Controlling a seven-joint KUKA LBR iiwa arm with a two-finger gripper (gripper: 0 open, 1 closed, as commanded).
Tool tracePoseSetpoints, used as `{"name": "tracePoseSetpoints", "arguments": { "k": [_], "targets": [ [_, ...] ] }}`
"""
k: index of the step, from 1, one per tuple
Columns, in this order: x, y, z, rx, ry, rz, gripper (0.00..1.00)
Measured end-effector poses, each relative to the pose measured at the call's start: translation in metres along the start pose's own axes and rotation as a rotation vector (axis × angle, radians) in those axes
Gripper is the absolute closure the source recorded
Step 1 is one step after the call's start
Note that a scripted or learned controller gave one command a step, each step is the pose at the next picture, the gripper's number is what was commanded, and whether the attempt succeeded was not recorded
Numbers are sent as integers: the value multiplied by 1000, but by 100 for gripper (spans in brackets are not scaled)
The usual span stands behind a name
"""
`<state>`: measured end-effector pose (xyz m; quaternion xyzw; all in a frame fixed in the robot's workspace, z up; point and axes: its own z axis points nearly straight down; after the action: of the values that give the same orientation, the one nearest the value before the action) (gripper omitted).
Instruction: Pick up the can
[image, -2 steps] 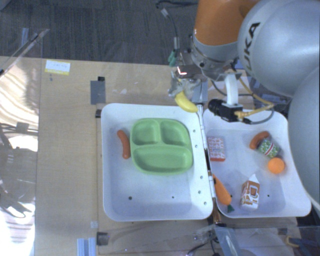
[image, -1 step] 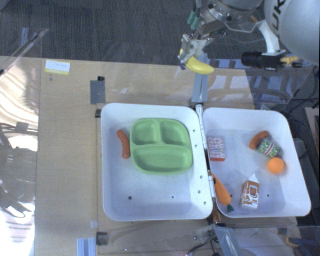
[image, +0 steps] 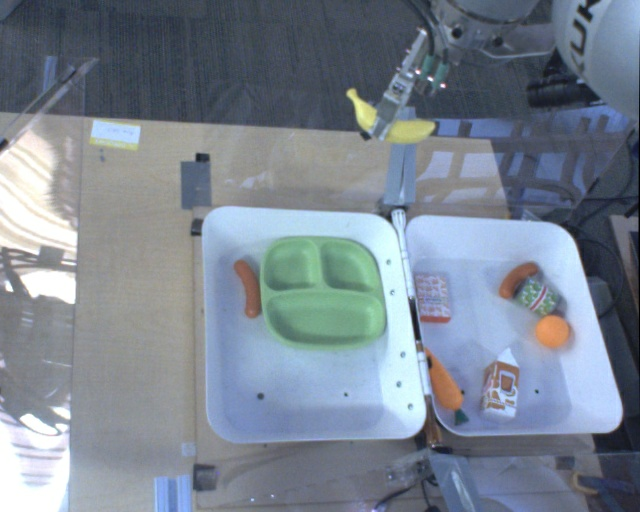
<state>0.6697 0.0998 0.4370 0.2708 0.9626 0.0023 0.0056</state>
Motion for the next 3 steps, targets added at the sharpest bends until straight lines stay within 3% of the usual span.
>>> {"name": "tracePoseSetpoints", "arguments": {
  "k": [1, 2, 3],
  "targets": [
    [0, -29, 16, -1, 1, -653, 100],
    [31, 36, 128, -3, 2, -747, 100],
    [47, 74, 88, -4, 0, -512, 100]
  ]
}}
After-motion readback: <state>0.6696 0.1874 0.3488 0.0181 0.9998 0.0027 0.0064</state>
